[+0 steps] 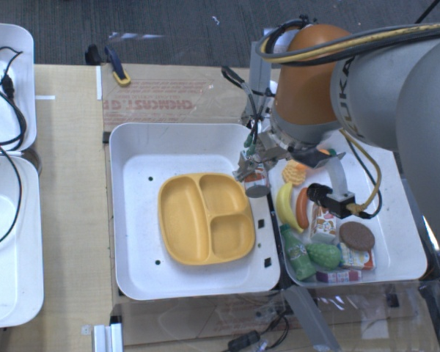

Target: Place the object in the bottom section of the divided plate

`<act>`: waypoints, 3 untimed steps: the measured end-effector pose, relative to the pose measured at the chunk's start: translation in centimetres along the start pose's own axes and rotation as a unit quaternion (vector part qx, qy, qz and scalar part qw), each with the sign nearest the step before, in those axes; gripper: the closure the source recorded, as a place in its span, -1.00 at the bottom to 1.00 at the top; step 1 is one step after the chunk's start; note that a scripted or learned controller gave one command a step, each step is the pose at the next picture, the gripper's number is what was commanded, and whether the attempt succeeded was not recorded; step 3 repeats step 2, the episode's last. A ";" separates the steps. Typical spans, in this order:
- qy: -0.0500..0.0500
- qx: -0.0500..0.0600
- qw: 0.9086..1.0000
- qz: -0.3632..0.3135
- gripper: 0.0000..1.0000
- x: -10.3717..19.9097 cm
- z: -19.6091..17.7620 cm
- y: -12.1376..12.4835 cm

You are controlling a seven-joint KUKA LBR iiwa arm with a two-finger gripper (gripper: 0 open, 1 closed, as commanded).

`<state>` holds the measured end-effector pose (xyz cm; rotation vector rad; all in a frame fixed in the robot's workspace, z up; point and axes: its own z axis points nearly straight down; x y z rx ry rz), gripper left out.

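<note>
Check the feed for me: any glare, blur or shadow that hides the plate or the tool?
Camera view: even overhead light and sharp focus; the yellow divided plate reads clearly with only soft shadows at its ridges. The left bin shows no glare. The tool is small and cluttered, shadowed under the arm, so its state is unclear.

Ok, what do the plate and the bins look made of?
Plate: likely moulded plastic, yellow, with a soft satin sheen and rounded dividers. Bins: probably white plastic or coated metal, smooth and matt with rolled rims; the look leaves it open.
</note>
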<state>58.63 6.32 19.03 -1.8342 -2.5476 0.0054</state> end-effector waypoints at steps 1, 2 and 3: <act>-0.001 0.000 1.000 -0.018 1.00 6.0 -0.8 2.7; -0.001 0.000 1.000 0.028 1.00 12.8 -0.1 3.5; -0.001 0.000 1.000 0.028 1.00 12.8 -0.1 3.5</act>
